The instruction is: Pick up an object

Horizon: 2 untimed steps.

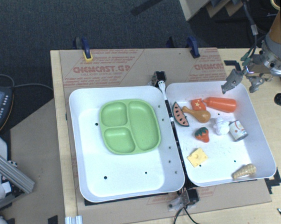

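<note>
Nearest the camera, at the front of the right bin (260,141), an ice-cream cone (244,172) lies on its side by the front right corner. A little further in and to the left, a yellow cheese wedge (197,157) sits alone on the bin floor. Beyond it comes a strawberry (202,134), and to its right a small white lump (221,127) just beside a grey tin (237,130) that is tipped over. Further back, a brown drumstick (198,114) lies near the middle, with a watermelon slice (179,115) to its left against the bin's left wall. Behind the drumstick, an orange-red block (198,104) sits close to a carrot (220,104), which lies lengthwise along the far part of the bin.

The left bin (86,148) holds a green plate (130,126) with three compartments, lying flat towards the far half.

Farthest back, at the right bin's far right corner, the gripper (243,81) hangs above the rim, its fingers spread apart with nothing between them. One finger (230,81) points down over the bin's far edge, above and apart from the carrot; the other reaches past the rim on the right.
</note>
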Motion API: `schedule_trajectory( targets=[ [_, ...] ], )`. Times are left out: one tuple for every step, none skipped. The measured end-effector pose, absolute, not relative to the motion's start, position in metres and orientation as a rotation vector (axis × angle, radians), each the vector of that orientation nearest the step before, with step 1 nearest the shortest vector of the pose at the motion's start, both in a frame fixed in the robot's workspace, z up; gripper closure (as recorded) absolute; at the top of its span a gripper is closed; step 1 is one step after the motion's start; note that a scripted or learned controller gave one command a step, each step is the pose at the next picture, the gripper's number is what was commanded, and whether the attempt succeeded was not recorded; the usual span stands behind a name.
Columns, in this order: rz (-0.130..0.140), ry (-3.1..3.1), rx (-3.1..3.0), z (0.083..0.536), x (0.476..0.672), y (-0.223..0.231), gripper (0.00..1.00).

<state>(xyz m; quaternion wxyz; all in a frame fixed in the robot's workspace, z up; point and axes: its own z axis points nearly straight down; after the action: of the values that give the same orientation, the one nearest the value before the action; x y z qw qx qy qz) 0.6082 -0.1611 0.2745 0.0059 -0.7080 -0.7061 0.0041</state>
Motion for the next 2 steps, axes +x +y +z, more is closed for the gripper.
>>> schedule_trajectory(
  targets=[
    [0.000, -2.221, -2.221, 0.283, 0.610, -0.161, 0.00],
    [0.005, -2.218, -2.217, 0.220, 0.607, -0.160, 0.00]
  ],
)
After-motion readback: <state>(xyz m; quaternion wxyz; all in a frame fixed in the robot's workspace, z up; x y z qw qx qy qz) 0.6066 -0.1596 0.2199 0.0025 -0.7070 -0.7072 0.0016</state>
